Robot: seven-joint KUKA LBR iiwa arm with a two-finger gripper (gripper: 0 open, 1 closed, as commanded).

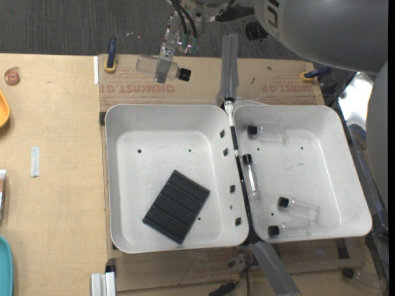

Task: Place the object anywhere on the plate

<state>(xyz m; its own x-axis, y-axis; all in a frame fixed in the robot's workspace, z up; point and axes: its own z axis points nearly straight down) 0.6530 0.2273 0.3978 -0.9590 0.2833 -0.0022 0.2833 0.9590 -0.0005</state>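
A black ribbed plate [177,206] lies flat and skewed in the left bin [123,165], towards its front. My gripper [164,68] hangs high over the cardboard behind the left bin's back rim. It is shut on a clear vial [148,65] with a black cap [184,74]; the vial lies crosswise between the fingers, cap end to the right. The plate is well in front of the gripper, with nothing on it.
The right bin [333,165] holds several more clear vials with black caps, among them one near the back [266,132], one along the left wall [249,172] and one at the front [287,229]. A divider ridge [234,159] separates the bins.
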